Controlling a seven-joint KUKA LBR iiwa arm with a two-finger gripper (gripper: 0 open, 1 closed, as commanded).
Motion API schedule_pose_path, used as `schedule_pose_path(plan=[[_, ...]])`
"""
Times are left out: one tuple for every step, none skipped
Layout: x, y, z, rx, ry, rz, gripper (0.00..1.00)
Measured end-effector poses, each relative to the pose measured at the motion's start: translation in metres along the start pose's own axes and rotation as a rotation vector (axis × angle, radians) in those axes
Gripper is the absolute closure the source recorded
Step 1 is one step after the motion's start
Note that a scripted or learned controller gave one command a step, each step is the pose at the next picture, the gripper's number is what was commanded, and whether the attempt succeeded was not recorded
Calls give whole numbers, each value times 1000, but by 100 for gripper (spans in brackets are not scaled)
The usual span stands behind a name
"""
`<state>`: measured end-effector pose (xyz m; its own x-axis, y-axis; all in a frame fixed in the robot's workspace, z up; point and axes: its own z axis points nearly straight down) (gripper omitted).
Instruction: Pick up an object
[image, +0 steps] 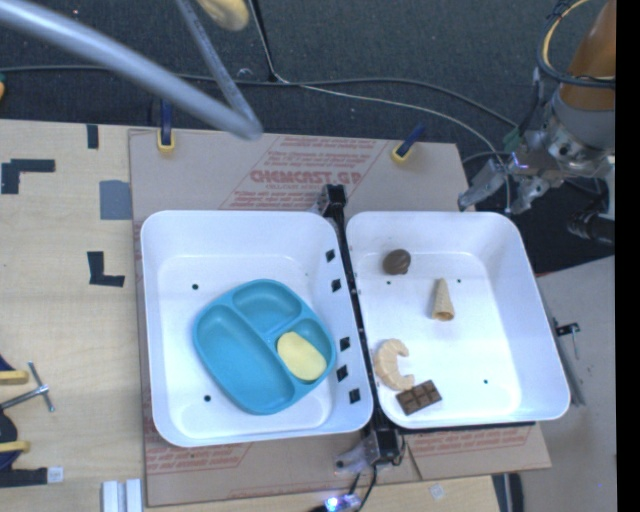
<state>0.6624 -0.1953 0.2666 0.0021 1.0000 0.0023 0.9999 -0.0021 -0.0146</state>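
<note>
The right bin holds a brown ball, a tan cone, a pale croissant-shaped piece and a chocolate bar. In the left bin lies a blue divided plate with a yellow lump in its right compartment. My gripper hangs above the bench just beyond the right bin's far right corner. It is open, with nothing between its fingers, and stands well apart from all the objects.
A black divider with clips runs between the two bins. Both bins rest on a cardboard sheet. Cables cross the dark floor behind. A grey pole slants across the top left.
</note>
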Motion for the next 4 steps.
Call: schedule_pose_path(plan=[[1, 2, -9, -13, -3, -4, 0], [-4, 2, 35, -11, -4, -4, 0], [-6, -1, 78, -11, -4, -4, 0], [0, 2, 123, -10, -3, -5, 0]])
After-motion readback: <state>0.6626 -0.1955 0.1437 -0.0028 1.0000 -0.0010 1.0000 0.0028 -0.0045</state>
